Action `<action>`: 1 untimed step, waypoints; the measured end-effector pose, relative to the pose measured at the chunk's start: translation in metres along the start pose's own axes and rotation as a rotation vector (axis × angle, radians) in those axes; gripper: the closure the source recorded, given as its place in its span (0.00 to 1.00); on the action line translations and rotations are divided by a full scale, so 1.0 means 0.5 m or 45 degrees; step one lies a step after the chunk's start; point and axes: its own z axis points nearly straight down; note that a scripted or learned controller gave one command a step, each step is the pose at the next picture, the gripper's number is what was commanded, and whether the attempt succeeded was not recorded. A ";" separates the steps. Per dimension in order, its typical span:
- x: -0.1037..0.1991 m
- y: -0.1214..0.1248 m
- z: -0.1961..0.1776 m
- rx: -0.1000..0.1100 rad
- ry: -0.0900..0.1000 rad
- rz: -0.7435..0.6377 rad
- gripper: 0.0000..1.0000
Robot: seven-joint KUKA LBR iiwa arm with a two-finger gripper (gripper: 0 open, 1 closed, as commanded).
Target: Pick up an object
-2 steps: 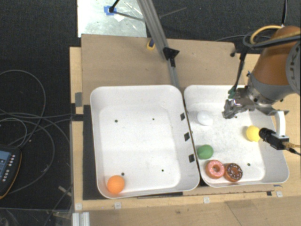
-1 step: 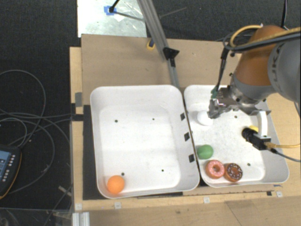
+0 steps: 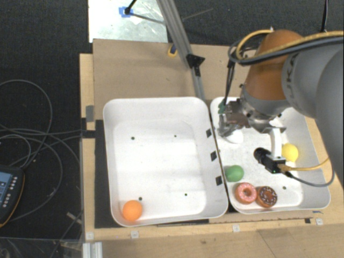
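- Two doughnuts, a pink doughnut [image 3: 245, 193] and a chocolate doughnut [image 3: 266, 196], touch at the right bin's [image 3: 317, 198] near edge; grabbing either could nudge the other.
- Just behind, a green ball [image 3: 234, 172] lies by the dividing wall and may roll away.
- Farther back, the gripper [image 3: 230, 123] hangs over a pale object [image 3: 235, 137], perhaps touching it; whether it is spread or closed I cannot tell, so a miss is possible.
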 end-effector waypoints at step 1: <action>0.106 0.004 0.004 0.000 0.000 -0.001 1.00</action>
